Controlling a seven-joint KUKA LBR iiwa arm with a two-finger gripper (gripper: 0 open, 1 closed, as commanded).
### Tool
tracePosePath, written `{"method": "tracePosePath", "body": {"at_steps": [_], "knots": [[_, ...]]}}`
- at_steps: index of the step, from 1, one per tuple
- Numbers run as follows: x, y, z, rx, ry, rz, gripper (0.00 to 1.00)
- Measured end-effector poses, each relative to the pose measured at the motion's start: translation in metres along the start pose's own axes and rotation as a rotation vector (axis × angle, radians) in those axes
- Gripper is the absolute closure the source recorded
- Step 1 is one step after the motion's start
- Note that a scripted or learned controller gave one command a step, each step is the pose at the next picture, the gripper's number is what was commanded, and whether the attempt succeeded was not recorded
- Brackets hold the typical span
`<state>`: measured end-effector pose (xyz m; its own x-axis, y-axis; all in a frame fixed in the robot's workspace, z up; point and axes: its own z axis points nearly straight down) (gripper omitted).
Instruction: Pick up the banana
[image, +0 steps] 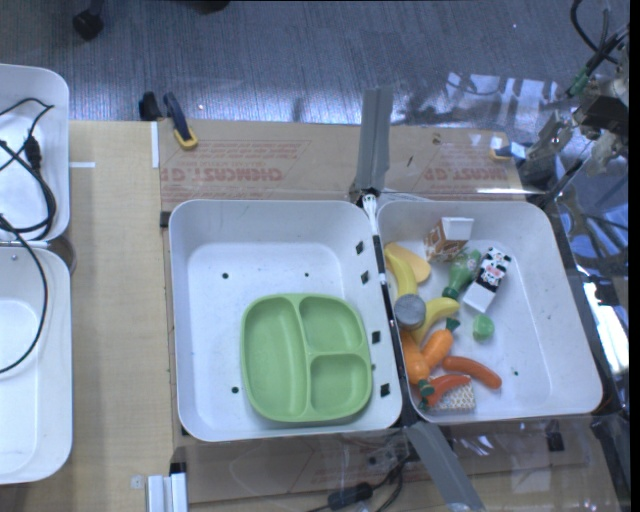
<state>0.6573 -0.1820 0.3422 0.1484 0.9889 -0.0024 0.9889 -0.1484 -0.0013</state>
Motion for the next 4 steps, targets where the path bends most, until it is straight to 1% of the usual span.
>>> {"method": "tracePosePath", "body": {"at_steps": [1, 2, 3, 4], "knots": [[0.029, -0.002, 0.149, -0.006, 0.001, -0.121, 0.0], [0.045, -0.011, 0.165, -0.03, 0.0, -0.109, 0.0], [0.046, -0.015, 0.166, -0.039, 0.0, -0.081, 0.0], [0.022, -0.002, 0.205, -0.001, 0.001, 0.126, 0.0]]}}
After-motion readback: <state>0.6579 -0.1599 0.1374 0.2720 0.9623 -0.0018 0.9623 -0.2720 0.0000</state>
